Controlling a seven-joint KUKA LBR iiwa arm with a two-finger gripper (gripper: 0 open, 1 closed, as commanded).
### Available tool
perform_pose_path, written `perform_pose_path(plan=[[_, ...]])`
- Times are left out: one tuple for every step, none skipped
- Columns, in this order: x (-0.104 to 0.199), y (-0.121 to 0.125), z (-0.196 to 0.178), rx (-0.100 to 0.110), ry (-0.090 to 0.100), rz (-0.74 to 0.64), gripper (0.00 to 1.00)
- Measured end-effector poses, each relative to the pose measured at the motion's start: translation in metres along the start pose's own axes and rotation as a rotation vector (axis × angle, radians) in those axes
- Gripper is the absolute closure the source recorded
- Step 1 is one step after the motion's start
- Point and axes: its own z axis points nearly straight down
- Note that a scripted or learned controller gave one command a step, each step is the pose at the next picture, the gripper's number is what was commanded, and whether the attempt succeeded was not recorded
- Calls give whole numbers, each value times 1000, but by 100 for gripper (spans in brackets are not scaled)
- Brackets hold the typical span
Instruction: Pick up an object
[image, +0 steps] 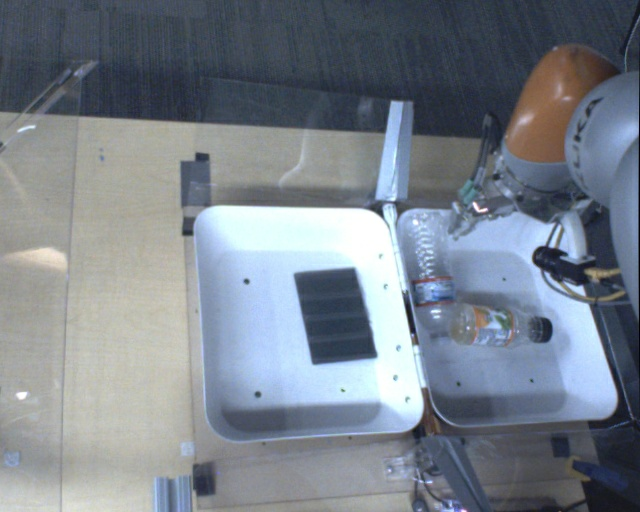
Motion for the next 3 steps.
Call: perform_pose_path(plan=[[-10,-3,-4,0,-12,10,0],[-47,-24,71,-7,0,39,0],[-35,-14,58,-25,11,25,100]])
